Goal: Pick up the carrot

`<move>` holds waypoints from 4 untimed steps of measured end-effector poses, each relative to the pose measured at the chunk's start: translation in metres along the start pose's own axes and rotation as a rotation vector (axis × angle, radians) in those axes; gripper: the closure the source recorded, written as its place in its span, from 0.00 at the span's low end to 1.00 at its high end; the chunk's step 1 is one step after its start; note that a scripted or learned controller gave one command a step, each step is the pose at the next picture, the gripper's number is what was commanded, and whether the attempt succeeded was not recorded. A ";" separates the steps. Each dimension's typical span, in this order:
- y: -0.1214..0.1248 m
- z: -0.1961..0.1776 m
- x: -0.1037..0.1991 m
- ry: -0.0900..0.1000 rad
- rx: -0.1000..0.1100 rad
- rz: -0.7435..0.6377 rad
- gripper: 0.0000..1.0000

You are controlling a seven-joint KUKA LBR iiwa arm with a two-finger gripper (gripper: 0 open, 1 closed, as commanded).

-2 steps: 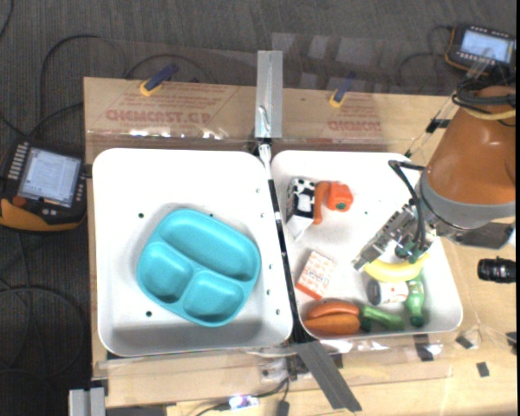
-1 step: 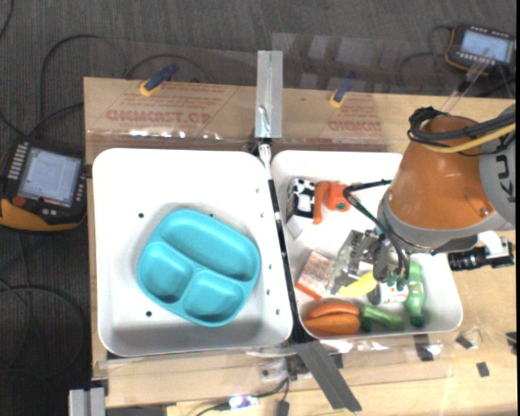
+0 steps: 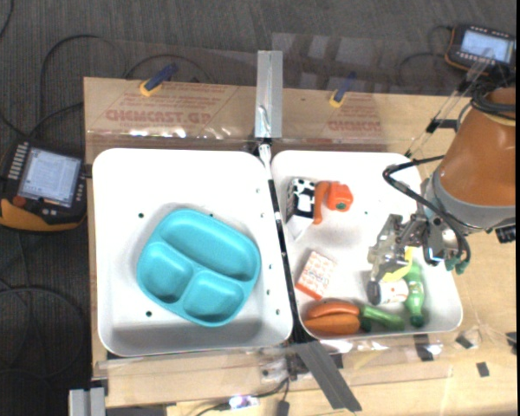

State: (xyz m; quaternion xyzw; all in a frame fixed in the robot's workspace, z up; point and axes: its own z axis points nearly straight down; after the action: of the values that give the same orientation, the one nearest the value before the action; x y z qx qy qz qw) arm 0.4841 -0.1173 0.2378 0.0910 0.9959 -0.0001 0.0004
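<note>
jaws unclear; gripper [image 3: 386,271] sits low near right bin's [image 3: 364,159] front rim.

— What colours are in the left bin [image 3: 121,319]?

— The bin is plain white, and the divided plate [image 3: 199,265] in it is turquoise all over.

— And the right bin [image 3: 364,167]?

— White too. Near its top edge there is an orange carrot [image 3: 332,198] beside a black-and-white patched toy [image 3: 302,198]. Toward the middle lies a small box [image 3: 315,274], orange and white. Along the bottom edge sits a hot dog [image 3: 333,316] with a tan bun and red-orange filling, then a dark green vegetable [image 3: 383,316], and by the bottom right corner a yellow-green and white piece [image 3: 409,286].

— The arm [image 3: 481,167]?

— Grey, with an orange band.
</note>
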 end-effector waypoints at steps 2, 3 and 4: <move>-0.028 0.030 -0.005 0.001 -0.002 -0.399 0.00; 0.008 0.120 -0.075 0.000 -0.002 -0.498 0.00; 0.001 0.149 -0.139 -0.008 -0.004 -0.191 0.00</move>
State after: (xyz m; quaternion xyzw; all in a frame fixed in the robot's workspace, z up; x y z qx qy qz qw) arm 0.6214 -0.1411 0.0887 -0.0045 1.0000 0.0015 0.0044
